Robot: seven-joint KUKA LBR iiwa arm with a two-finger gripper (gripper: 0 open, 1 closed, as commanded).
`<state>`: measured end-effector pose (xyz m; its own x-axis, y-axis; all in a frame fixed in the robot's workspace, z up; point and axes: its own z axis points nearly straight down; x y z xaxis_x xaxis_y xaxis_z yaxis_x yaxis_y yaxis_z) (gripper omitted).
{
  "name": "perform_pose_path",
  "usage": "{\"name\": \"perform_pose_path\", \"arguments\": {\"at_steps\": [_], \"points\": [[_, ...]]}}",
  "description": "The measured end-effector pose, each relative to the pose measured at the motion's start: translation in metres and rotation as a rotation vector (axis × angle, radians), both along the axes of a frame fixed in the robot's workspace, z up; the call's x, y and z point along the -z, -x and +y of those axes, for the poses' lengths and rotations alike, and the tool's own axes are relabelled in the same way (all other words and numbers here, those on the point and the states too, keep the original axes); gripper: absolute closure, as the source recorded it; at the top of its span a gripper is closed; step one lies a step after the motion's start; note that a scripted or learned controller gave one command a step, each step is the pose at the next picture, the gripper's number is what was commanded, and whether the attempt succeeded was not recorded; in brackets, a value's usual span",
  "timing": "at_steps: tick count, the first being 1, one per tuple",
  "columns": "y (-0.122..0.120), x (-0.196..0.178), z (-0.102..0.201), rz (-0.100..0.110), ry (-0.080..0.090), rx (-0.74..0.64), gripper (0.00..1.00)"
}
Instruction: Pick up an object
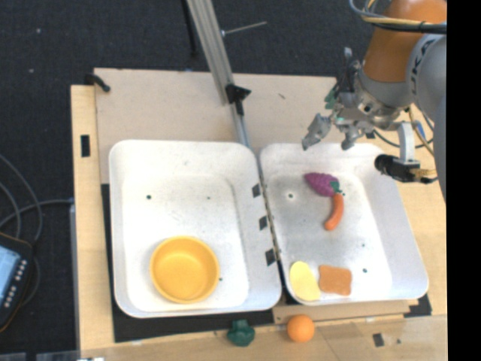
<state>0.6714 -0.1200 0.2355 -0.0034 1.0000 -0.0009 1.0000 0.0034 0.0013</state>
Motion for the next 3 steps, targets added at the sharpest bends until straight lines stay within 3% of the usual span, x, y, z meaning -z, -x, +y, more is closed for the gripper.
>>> {"name": "perform_pose_path", "arguments": {"at_steps": [1,3], "points": [[0.000,0.000,0.000,0.000,0.001,0.000,0.00],[0.002,0.118,-0.003,0.006,0.001,0.004,0.00]]}}
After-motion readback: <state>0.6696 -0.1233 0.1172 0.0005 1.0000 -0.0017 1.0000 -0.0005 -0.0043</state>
